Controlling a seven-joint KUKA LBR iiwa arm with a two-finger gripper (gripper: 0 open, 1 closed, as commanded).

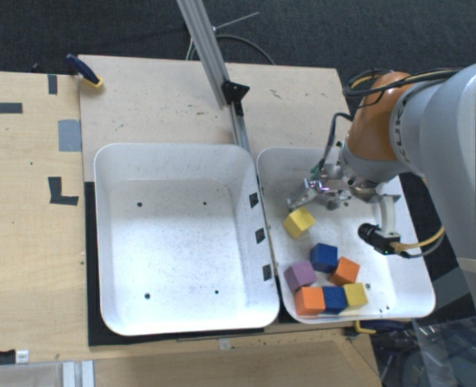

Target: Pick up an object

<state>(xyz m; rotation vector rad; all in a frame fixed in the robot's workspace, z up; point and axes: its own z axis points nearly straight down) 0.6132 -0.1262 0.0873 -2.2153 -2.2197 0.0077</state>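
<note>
My gripper (319,190) hangs over the upper part of the right bin (280,166), reached in from the right under the orange-banded wrist. A yellow cube (299,222) lies tilted on the bin floor just below and left of it, apart from the gripper as far as I can see. Lower in the same bin sit a blue cube (324,256), an orange cube (347,270) and a purple cube (299,276). Along the front wall stand another orange cube (309,300), a blue one (335,298) and a yellow one (356,295).
The left bin (181,240) stands beside the right one, their rims touching. A slanted metal rail (210,47) runs down to the bins' back edge. A black cable (383,240) loops off the arm over the right bin's right side.
</note>
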